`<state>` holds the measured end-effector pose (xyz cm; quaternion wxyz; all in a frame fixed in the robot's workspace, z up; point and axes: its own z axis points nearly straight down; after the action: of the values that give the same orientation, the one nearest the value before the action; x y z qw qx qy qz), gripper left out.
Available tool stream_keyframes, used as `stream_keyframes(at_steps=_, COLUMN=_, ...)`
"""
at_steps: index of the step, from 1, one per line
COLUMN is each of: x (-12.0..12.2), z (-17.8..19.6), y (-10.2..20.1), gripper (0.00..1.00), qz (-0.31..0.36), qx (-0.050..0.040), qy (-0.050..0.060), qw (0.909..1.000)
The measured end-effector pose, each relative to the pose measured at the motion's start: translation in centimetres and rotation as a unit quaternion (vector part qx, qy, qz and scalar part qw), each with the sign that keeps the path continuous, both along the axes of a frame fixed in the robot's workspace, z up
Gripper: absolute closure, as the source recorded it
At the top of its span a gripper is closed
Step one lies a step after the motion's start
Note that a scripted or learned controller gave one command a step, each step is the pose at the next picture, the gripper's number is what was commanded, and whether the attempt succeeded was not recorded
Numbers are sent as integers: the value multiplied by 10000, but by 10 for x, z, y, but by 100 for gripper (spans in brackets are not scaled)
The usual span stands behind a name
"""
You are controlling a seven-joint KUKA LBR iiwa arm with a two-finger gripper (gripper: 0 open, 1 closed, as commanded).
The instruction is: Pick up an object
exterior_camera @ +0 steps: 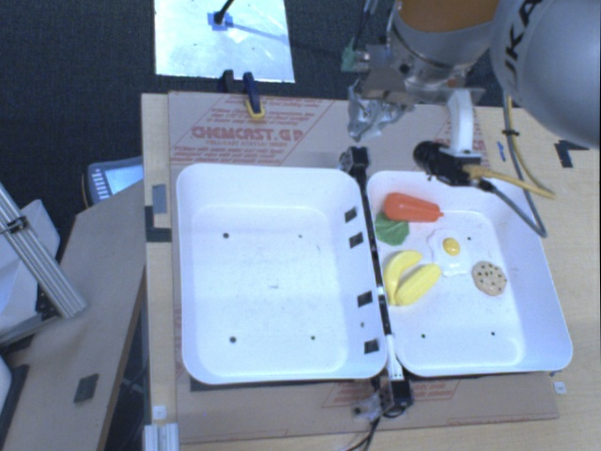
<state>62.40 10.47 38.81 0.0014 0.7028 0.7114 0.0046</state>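
The jaws [369,128] hang above the bins' far edge; whether they are parted I cannot tell. The carrot [411,208] lies at their five o'clock in the right bin [535,346], long axis running three to nine.

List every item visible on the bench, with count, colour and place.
bins: 2, white, side by side on the bench
carrot: 1, orange with green top, right bin, far end
bananas: 2, yellow, right bin, near the divider
fried egg: 1, white with yellow yolk, right bin, middle
cookie: 1, tan with dark chips, right bin, right of the egg
clamp: 1, blue and yellow, far edge of the board
arm: 1, grey with orange band, upper right
gripper: 1, metallic, above the bins' far edge
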Motion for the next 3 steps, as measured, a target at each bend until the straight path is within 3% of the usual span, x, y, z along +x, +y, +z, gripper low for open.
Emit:
stream_keyframes(at_steps=1, x=-29, z=-15, y=40, gripper=100, qz=-25, qx=-15, qy=44, qw=10000)
stream_keyframes(at_steps=2, x=-28, z=-15, y=38, gripper=0, qz=-42, qx=-20, qy=34, qw=10000)
stream_keyframes(at_steps=3, x=-27, z=-3, y=38, gripper=100, qz=-20, qx=-15, qy=20, qw=10000)
